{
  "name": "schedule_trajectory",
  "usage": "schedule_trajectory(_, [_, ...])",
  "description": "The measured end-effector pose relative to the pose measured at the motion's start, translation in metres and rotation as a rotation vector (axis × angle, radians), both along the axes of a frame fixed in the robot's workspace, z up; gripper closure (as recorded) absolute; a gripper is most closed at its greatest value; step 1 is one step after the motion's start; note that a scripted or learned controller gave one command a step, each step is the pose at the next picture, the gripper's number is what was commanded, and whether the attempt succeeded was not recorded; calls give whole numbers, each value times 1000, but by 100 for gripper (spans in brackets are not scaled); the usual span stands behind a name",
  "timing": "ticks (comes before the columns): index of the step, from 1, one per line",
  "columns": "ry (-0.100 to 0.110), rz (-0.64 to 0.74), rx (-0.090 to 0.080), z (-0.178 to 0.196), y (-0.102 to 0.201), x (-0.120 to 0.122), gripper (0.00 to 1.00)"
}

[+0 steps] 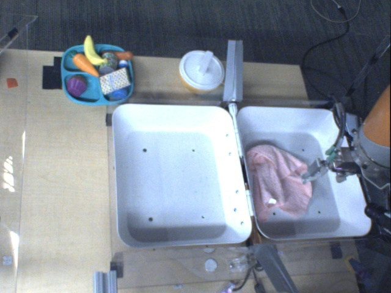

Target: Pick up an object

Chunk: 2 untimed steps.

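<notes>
The arm point(376, 133) is cut off by the right edge, so most of its body is out of sight. The gripper point(313, 170), at the right side of the pink towel point(278, 187), is too small and blurred to read its fingers. The towel hides part of the right bin's point(305, 127) floor.

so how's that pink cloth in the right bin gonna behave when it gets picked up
The pink cloth lies crumpled in folds, so it will probably droop and stretch out rather than hold shape. It looks thin, so likely light. A pinch by the gripper at its edge may lift just one fold.
</notes>
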<state>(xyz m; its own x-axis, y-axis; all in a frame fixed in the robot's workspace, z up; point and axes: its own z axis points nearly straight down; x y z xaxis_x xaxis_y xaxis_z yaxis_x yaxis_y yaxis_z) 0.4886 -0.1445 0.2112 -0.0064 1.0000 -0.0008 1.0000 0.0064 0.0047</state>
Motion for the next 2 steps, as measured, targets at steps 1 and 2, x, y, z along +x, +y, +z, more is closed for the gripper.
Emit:
schedule_trajectory(1, [-10, 283, -4, -121, -7, 46, 0])
schedule_trajectory(2, [-3, 443, -3, -119, 10, 24, 0])
